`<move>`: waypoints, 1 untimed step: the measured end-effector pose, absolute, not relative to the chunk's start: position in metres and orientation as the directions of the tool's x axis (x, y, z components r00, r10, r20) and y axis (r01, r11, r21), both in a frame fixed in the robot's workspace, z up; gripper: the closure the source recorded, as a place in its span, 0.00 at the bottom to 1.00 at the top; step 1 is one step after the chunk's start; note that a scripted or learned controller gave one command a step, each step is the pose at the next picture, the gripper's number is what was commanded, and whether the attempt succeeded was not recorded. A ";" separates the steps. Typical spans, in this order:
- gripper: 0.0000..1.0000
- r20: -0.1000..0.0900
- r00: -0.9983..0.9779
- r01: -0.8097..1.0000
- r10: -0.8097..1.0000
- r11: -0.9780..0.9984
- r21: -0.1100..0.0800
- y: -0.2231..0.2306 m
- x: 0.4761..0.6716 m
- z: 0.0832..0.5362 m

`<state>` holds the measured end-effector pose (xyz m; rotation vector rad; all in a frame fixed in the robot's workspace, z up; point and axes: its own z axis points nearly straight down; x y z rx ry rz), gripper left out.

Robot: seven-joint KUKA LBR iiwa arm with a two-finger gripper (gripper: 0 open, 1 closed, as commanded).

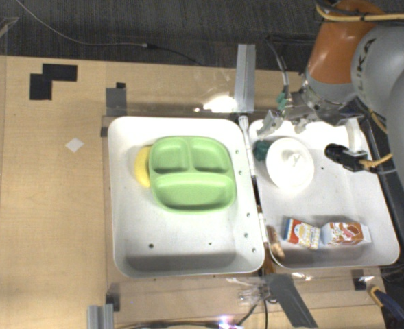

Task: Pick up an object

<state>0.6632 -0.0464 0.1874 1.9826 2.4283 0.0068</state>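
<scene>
White bowl (290, 161), teal item (261, 149) and cartons (323, 234) crowd the right bin (366, 204); tool (284, 117) grip unclear.

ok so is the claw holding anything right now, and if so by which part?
Cannot tell. The claw sits at the far left corner of the right bin, beside a white round lid; nothing is seen between its tips.

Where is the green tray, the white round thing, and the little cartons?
green tray (191, 173): camera view, on the ridge between its compartments.
white round thing (291, 162): camera view, middle of its top.
little cartons (323, 234): camera view, where the two cartons meet, in the right bin.
</scene>
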 end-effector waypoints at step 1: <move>1.00 -0.004 -0.204 0.979 0.979 0.204 0.014 -0.045 0.665 0.200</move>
